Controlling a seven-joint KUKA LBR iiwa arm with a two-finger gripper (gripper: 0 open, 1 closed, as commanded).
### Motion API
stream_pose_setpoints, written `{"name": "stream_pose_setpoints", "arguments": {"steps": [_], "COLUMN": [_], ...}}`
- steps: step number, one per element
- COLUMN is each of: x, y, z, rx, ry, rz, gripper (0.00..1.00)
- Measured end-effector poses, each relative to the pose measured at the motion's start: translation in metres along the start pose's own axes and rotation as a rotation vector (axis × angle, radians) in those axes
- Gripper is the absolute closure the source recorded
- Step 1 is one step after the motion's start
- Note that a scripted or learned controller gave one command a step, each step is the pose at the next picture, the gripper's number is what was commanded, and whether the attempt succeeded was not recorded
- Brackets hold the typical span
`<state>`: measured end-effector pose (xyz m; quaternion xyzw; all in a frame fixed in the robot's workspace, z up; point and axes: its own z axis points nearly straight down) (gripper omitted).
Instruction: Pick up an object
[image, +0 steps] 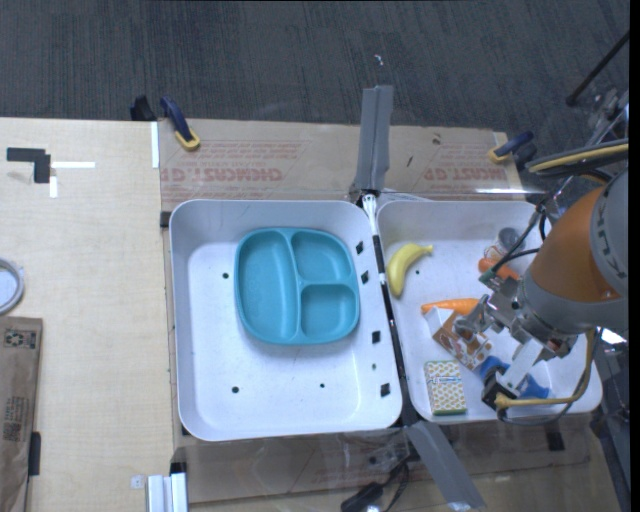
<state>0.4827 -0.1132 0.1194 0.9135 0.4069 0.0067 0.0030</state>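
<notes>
The right bin (500, 228) holds several objects. A yellow banana (404, 264) lies at its upper left, and an orange carrot (450, 305) sits in the middle. Below the carrot is a white and red packet (452, 338). A small green and yellow box (445, 387) lies near the front wall. A blue object (532, 385) shows under the arm at the front right. My gripper (478, 332) is low over the packet's right side, just below the carrot. The grey arm with its orange band (575, 255) covers the bin's right part.
The left bin (200, 330) holds a teal divided plate (297, 285). A raised divider (380, 300) separates the two bins. Clamps (180, 125) sit at the cardboard's back corners. A tape roll (6, 287) lies on the far left bench.
</notes>
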Motion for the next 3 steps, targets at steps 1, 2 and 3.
{"name": "stream_pose_setpoints", "arguments": {"steps": [1, 2, 3], "x": [0.011, 0.014, 0.036], "y": [-0.006, -0.003, -0.038], "z": [0.012, 0.002, -0.071], "rx": [-0.020, -0.024, 0.014], "ry": [0.005, 0.010, -0.015], "rz": [0.098, 0.099, 0.083], "gripper": [0.00, 1.00, 1.00]}}
